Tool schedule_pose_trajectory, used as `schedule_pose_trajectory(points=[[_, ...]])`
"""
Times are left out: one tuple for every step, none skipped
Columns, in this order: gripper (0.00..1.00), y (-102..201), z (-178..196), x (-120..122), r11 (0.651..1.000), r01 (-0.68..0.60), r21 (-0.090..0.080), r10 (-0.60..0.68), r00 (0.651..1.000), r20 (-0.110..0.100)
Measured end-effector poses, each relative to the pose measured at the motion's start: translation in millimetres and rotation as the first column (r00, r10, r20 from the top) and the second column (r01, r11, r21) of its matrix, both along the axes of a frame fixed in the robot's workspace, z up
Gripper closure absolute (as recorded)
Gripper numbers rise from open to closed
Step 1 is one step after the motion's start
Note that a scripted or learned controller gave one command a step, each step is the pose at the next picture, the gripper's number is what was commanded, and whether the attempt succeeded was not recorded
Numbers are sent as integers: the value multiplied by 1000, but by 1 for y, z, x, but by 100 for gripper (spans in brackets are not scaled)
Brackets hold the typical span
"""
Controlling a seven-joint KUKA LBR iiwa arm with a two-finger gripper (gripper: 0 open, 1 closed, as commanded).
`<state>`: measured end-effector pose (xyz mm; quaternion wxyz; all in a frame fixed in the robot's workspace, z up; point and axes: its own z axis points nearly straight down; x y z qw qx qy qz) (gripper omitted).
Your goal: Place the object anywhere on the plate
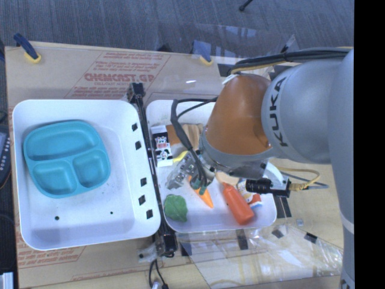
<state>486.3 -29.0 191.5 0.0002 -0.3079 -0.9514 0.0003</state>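
Down low in the right bin (264, 218) hangs the gripper (194, 174), right over the toys. Cannot tell what the gripper is doing at its tip: too much metal and shadow there. Looks like nothing picked up yet, but hard to be sure.

Just under the gripper, at about 5 o'clock from it, lies a small orange carrot (206, 197), pointy end down. Probably the thing to move, being closest. Further at 4 o'clock, a bigger orange-red toy (237, 205), long and round. At 7 o'clock, a green bumpy toy (175, 208), like broccoli.

Over at 9 o'clock, in the left bin (36, 233), sits the blue plate (66, 157) with three parts. Well apart from the carrot.

Likely light, hard and a bit slippery, like play food. Not easy to break. Thin at the tip, so easy to miss there. Best to pinch across the fat middle, from both sides. Green top probably too soft and small to hold well.
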Motion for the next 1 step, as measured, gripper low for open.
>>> schedule_pose_trajectory(points=[[0, 0, 0, 0, 1000, 0, 0, 0, 1000, 0]])
